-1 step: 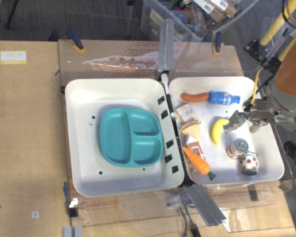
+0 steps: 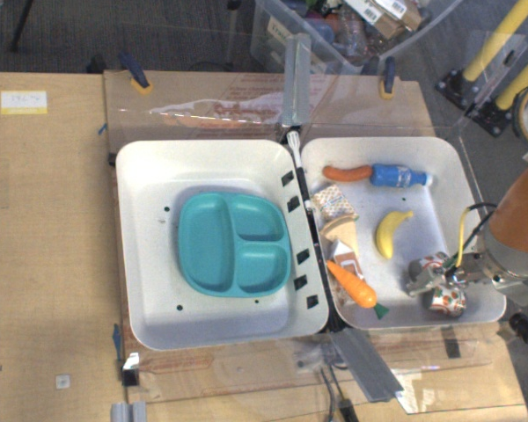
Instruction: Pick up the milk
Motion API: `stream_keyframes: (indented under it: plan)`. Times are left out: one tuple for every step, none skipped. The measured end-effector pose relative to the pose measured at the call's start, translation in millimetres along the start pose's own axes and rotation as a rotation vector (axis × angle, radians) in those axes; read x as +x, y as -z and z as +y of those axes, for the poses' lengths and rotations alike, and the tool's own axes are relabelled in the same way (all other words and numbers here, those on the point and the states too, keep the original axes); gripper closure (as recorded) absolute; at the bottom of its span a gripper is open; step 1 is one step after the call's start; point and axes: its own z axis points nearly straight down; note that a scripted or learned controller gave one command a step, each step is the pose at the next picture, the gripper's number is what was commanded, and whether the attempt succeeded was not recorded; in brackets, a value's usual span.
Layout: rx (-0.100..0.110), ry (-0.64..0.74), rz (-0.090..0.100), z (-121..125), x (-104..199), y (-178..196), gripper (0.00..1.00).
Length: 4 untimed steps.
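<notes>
Though blurred, boxy patterned milk [image 2: 447,300].

Robotics lab: wooden worktop [image 2: 44,236] with clamped white bins [image 2: 141,236], clear crate of props [image 2: 361,11], grey carpet, yellow stand [image 2: 502,33].

No text, label or number can be read
</notes>
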Motion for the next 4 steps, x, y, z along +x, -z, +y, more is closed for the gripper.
stream_keyframes:
  plan:
    - [0.006, -0.016, 0.002, 115, -14, 23, 0.00]
    - [-0.007, 0.470, -0.001, 26, -29, 2, 0.00]
    - [-0.013, 0.465, -0.009, 28, -33, 14, 1.00]
    - [-0.012, 0.466, -0.007, 28, -31, 14, 0.00]
